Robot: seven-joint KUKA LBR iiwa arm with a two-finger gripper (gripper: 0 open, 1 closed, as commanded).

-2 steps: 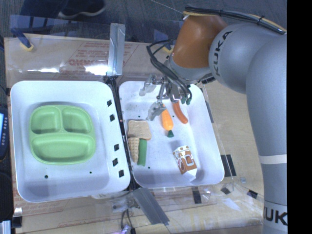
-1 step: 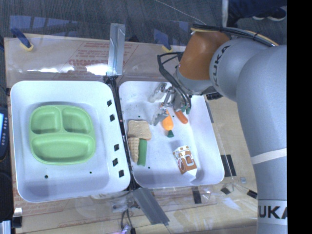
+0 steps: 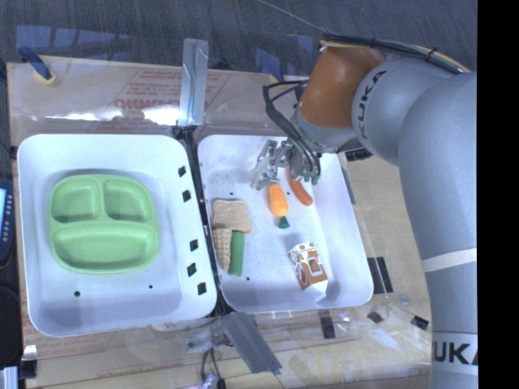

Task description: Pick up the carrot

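Up at about one o'clock in the right bin (image 3: 345, 286), the gripper (image 3: 285, 167) hangs just above the carrot (image 3: 279, 202). I cannot tell how the gripper is set. The carrot lies on the bin floor, beside a small sausage (image 3: 301, 191). Toast (image 3: 230, 215), a green stick (image 3: 237, 253) and a carton (image 3: 309, 267) lie nearby. The left bin (image 3: 32, 298) holds a green tray (image 3: 104, 222)

Grey KUKA arm (image 3: 430, 160), smooth rounded casing, orange band (image 3: 336, 87) above wrist. Black cables (image 3: 280, 108) looped alongside. Dark "KUKA" lettering (image 3: 454, 352) on casing.
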